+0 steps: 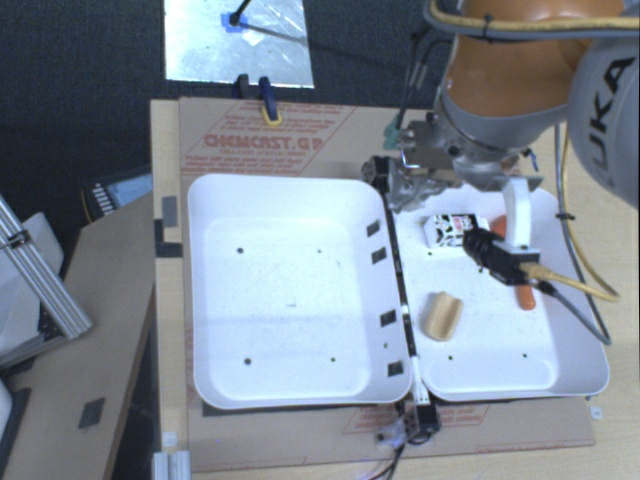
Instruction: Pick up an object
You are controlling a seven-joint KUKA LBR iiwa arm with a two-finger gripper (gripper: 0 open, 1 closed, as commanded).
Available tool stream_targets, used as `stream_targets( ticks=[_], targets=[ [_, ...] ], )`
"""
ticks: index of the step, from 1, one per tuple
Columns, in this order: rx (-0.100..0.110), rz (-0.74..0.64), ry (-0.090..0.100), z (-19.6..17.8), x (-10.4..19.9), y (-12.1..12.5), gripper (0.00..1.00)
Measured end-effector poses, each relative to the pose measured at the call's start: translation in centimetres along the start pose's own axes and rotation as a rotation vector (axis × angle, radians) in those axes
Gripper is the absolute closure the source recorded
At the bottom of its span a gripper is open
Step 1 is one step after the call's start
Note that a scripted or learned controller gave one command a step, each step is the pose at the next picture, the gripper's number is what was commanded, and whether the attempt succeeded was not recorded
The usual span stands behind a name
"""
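My gripper hangs low over the far left corner of the right bin, close to the divider between the two bins. A small white box with black and red print lies just to the gripper's right. A tan, bread-like block rests nearer the front of that bin, well apart from the gripper. An orange stick-like piece lies toward the bin's right side, partly hidden by the robot's cable. Nothing can be seen held in the gripper.
The left bin stands beside the right one, with black clips along their shared edge. Both sit on a cardboard sheet. The bulky grey and orange arm overhangs the right bin's far side.
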State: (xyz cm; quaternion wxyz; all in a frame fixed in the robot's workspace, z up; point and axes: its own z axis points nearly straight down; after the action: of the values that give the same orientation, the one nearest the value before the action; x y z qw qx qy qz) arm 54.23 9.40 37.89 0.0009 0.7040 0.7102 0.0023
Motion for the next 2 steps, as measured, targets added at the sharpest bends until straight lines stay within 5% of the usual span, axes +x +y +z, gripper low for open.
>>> stream_targets(
  ticks=[1, 2],
  targets=[
    [0.012, 0.0, -0.002, 8.5, 4.7, -4.5, 1.0],
    [-0.003, -0.002, 0.003, 1.3, 11.2, -5.5, 1.0]
  ],
)
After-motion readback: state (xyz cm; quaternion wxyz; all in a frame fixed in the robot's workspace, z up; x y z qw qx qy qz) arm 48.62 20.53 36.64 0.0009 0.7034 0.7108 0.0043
